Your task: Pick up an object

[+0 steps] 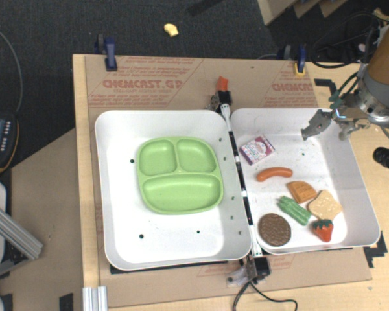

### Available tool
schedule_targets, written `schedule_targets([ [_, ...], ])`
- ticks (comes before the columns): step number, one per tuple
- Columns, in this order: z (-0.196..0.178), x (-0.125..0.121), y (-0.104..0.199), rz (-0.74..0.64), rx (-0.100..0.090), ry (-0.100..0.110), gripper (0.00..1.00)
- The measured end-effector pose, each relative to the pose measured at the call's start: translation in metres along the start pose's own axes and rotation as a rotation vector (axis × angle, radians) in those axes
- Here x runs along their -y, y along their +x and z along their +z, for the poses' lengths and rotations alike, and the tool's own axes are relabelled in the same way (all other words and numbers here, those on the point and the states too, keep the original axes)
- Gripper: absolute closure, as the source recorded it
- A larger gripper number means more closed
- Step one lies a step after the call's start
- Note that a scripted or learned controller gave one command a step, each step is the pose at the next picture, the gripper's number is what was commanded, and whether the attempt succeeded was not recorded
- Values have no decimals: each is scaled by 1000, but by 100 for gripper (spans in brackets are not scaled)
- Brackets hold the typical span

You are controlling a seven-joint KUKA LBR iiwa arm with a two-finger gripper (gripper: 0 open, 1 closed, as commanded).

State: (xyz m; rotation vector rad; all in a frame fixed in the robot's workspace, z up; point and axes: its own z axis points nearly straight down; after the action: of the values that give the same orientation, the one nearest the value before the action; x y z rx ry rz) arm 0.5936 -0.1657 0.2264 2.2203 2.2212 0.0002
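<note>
My gripper [328,129] hovers over the far right corner of the right bin [354,173], open, with nothing between its fingers [312,127]. Below and left of it lie a purple-and-white packet [257,149] and an orange sausage [274,173]. Nearer the front are a brown toast piece [301,190], a pale bread slice [325,205], a green pickle [293,210], a round brown patty [274,229] and a red strawberry [323,229]. All of them rest on the bin floor, apart from the gripper.
The left bin [117,225] holds a green divided plate [179,174]. A black clamp with an orange tip [222,92] sits at the far end of the seam between the bins. Blue clamps [107,50] hold the cardboard base at the back.
</note>
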Motion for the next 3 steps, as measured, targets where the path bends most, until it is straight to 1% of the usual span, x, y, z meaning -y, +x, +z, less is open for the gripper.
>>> schedule_targets([
  [1,96,6,58,-5,-5,11,0],
  [2,138,72,48,2,6,-19,0],
  [3,136,-58,-3,-3,8,-18,0],
])
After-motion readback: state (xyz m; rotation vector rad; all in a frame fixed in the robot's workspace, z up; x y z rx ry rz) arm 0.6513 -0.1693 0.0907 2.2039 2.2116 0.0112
